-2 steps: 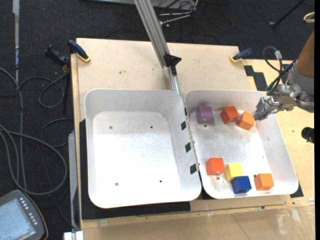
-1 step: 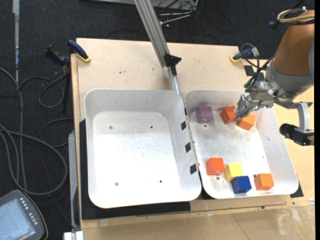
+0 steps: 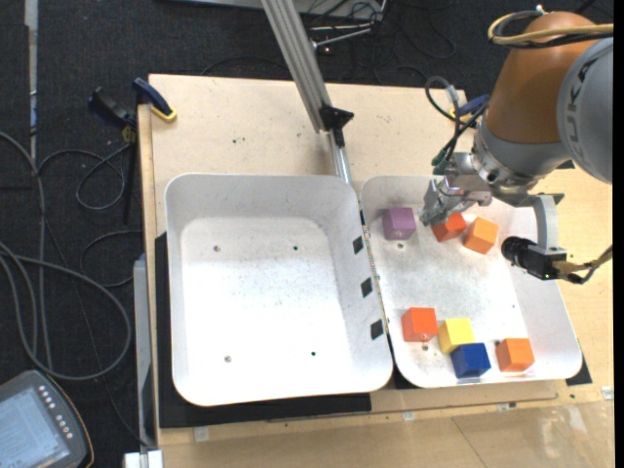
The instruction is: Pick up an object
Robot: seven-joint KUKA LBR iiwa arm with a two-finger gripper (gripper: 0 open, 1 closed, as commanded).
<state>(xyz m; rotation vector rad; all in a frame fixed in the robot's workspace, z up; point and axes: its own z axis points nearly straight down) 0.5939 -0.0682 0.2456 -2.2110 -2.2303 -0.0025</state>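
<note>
My gripper (image 3: 441,206) hangs low over the back of the right bin (image 3: 546,320), at the end of the grey and orange arm. Directly beneath it lies a red-orange block (image 3: 450,228), partly covered by the gripper; I cannot tell whether they touch. A purple cube (image 3: 398,223) sits just to its left and an orange cube (image 3: 481,235) just to its right. Near the bin's front lie a red-orange cube (image 3: 420,324), a yellow cube (image 3: 454,334), a blue cube (image 3: 470,360) and an orange cube (image 3: 514,354).
The left bin (image 3: 195,261) sits beside the right one, with a raised rim between them. A slanted metal pole (image 3: 297,52) rises from the back of the bench. A black camera part (image 3: 531,254) hangs off the arm at the right bin's edge.
</note>
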